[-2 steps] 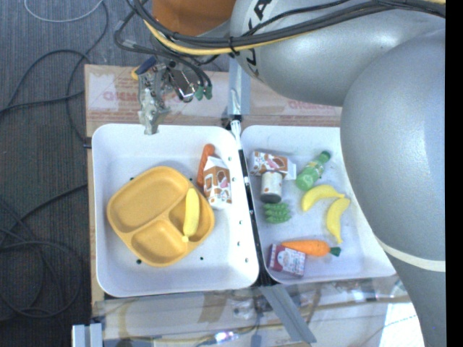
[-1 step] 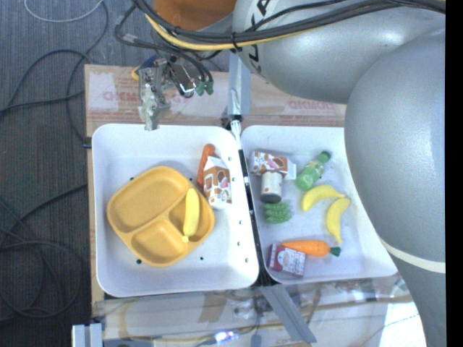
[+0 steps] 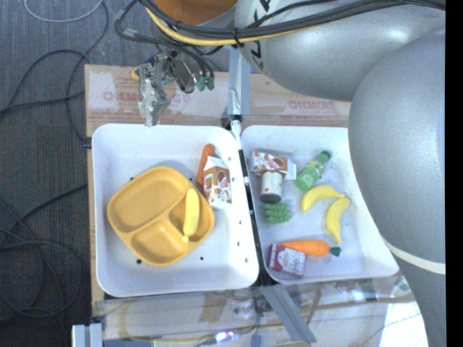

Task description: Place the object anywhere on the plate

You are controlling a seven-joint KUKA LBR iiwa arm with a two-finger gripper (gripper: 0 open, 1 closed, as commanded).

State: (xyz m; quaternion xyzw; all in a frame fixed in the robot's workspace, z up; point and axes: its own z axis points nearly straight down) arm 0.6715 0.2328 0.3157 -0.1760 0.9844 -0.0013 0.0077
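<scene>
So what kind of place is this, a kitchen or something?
Probably a robot lab, not a kitchen. The food looks like toys: bananas and a carrot sit in a white bin on a bench. A big grey robot arm reaches over them, and loose cables lie across the floor.

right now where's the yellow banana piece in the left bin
In the camera view, the yellow piece lies on the right side of the yellow plate in the left bin, just left of the small carton.
</scene>
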